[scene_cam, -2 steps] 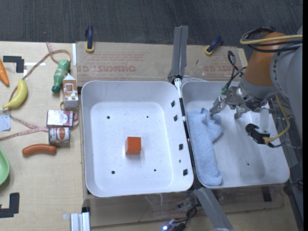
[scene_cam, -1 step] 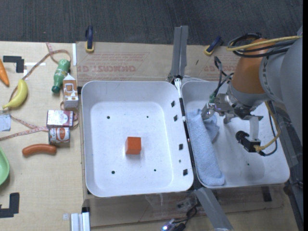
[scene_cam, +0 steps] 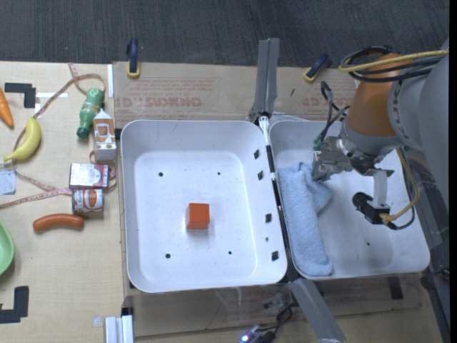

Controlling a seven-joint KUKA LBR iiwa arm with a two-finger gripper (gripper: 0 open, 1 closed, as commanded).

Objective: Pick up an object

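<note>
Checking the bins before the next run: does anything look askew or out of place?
The pale blue cloth in the right bin lies rumpled against the left wall, its top end bunched up at the gripper. The orange block sits squarely in the left bin. Nothing looks spilled or damaged.

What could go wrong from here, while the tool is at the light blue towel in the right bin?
1. The tool is at the upper edge of the light blue towel; soft cloth may slip out or only bunch up when lifted.
2. The towel lies along the wall of the right bin, so it may drag on that wall.
3. The orange block sits in the left bin, far from the tool.
</note>
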